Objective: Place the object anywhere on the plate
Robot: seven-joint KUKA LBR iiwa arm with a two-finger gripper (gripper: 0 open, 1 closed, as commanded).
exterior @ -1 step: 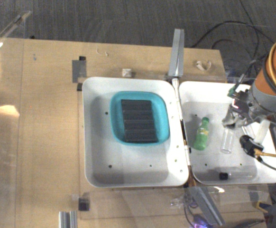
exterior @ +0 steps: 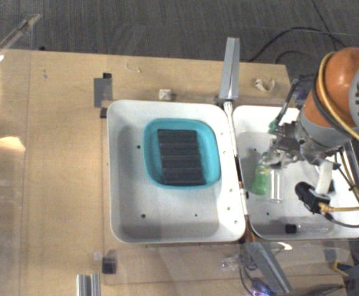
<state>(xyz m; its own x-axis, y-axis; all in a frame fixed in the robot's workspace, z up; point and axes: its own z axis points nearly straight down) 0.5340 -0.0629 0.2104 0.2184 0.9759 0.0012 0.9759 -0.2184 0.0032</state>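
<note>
Wooden bench [exterior: 50, 184] with two white bins side by side: the left bin [exterior: 127, 214] has a teal plate [exterior: 211, 150] with a dark ribbed pad [exterior: 181, 157] sitting in it. Over in the right bin [exterior: 259, 227], a small green object [exterior: 261, 181] sits near that bin's left wall, with the gripper [exterior: 277, 160] hanging just above and right of it. Can't tell its grip state from this angle, but the plate is off to the object's left, so that's the way the carry has to go.

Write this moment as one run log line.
arm: over right bin | gripper: at green object | plate: left bin, holds dark insert | placed: no
</note>
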